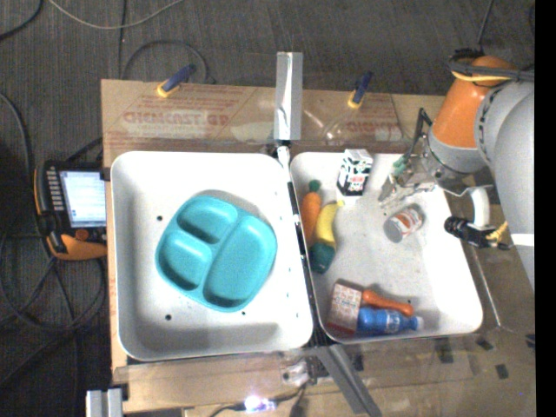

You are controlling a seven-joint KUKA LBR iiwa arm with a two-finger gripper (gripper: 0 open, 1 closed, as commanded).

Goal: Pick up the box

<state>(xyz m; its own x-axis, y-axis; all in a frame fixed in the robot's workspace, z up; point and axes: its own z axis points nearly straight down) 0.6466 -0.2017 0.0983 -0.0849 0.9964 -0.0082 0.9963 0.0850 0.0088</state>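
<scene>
The claw (401,183) hangs over the right bin's (452,315) far side, just above a small can (404,225); I cannot tell its state. The box (345,307) lies at that bin's near edge, touching a blue bottle (387,322).

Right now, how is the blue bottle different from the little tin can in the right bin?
The blue bottle is long, blue, and lies along the near wall, against the orange bottle. The tin can is short, silvery with a red band, and sits alone just below the end effector. Both lie on their sides in the right bin.
</scene>
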